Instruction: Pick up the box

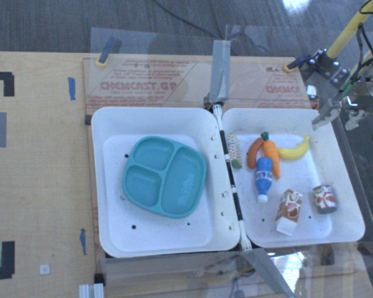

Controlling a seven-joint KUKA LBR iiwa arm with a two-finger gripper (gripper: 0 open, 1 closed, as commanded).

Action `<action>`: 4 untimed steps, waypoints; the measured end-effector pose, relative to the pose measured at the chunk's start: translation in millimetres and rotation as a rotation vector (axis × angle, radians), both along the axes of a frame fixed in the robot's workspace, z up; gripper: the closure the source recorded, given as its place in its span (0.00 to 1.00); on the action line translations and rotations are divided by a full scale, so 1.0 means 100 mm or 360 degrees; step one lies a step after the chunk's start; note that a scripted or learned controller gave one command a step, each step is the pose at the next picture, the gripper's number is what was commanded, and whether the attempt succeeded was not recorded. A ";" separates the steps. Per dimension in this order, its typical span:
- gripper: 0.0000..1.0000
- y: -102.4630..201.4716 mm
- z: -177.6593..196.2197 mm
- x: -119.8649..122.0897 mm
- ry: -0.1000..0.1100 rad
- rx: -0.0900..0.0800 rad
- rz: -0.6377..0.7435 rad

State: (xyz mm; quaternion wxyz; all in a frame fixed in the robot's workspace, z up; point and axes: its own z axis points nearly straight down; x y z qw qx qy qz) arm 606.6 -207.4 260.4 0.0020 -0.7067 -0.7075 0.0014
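1. Gripper point(327, 113) state: whether it is open or closed cannot be told; the tool is a tangle of grey parts and cables. Nothing visible in its grasp.
2. Gripper position: over the far right corner of the right bin point(348, 185), at the rim. Near the banana, well apart from the box.
3. Left bin point(109, 166): holds one teal divided plate point(165, 176), three compartments, lying flat near the middle.
4. Right bin contents, far to near:
   - two orange carrots point(265, 154) side by side, touching, green top toward the far wall;
   - yellow banana point(296, 149) just right of the carrots;
   - blue-and-white bottle point(264, 179) on its side, just below the carrots;
   - box point(289, 207), brown and white, lying tilted in the near part of the bin, right of the bottle;
   - small can point(324, 198) just right of the box, apart from it;
   - small patterned item point(233, 148) against the left wall, too small to identify.
5. Bench point(37, 166): pale wood, with blue tape marks.
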 end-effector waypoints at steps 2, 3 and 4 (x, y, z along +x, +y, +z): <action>0.00 1.06 -1.72 -0.80 -0.0017 -0.0005 0.0145; 1.00 1.04 -1.64 -0.80 -0.0017 -0.0002 0.0134; 1.00 0.81 -1.25 -1.16 0.0000 0.0008 0.0932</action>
